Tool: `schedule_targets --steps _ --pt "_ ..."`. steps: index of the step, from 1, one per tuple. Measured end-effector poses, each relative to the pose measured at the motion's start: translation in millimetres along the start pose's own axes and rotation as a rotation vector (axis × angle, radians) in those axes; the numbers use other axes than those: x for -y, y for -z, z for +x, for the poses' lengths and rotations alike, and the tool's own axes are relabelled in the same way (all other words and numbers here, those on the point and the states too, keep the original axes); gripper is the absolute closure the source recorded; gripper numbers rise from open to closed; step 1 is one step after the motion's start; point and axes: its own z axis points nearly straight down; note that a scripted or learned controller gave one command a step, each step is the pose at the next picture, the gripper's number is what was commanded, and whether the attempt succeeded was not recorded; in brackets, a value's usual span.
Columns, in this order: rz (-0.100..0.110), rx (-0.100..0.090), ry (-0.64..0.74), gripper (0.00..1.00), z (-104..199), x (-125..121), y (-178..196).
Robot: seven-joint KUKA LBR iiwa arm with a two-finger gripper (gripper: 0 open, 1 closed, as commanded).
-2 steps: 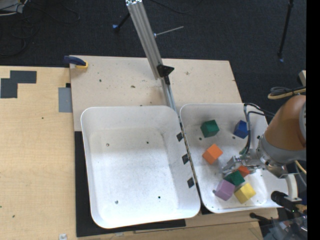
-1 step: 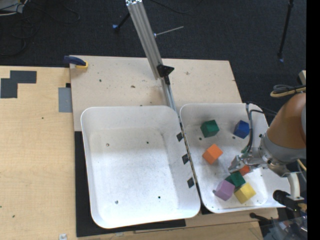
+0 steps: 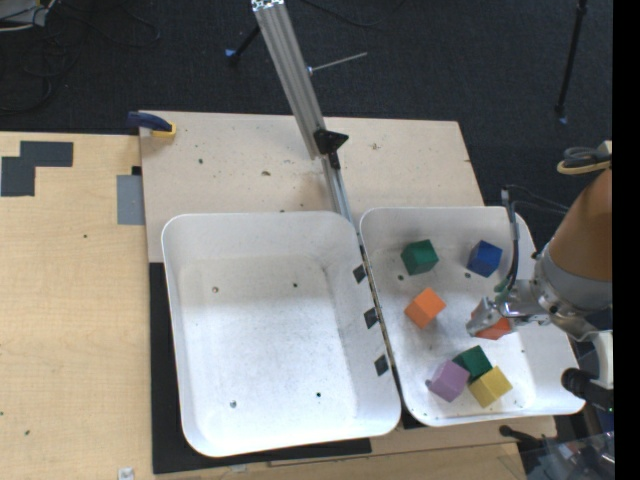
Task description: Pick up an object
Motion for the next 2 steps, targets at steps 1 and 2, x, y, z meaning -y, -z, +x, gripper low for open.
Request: schedule_targets --steps 1,2 --pt "-0.002 0.001 0.000 1.00 -0.8 -0.8 52.3" --pt "0.004 -0.003 0.004 1.00 61.4 -3.1 59.8"
